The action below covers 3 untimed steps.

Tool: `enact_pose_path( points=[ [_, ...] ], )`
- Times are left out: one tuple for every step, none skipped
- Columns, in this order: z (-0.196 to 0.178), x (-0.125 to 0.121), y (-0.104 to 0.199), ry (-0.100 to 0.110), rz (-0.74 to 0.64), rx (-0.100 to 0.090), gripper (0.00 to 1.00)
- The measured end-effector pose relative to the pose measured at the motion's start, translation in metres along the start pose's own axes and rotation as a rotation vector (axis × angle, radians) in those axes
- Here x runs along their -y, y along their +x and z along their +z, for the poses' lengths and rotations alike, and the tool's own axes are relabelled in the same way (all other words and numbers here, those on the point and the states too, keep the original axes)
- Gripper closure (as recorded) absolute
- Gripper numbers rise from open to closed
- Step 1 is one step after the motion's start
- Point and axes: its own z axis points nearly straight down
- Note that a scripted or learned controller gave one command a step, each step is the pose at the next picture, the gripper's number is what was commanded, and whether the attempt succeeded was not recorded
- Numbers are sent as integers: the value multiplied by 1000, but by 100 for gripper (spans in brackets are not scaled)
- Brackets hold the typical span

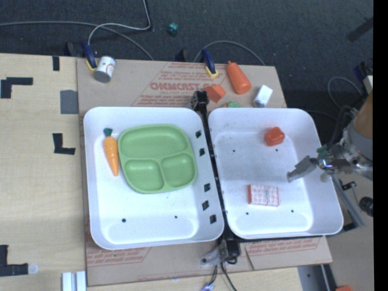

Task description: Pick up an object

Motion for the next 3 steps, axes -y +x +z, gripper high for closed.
enact_pose_path(
  points=[
    [76,-50,69,2,-2,-1,0],
    [119,-91,23,1,1,0,0],
    [134,-144,25,-1,-1,0,0]
  ],
)
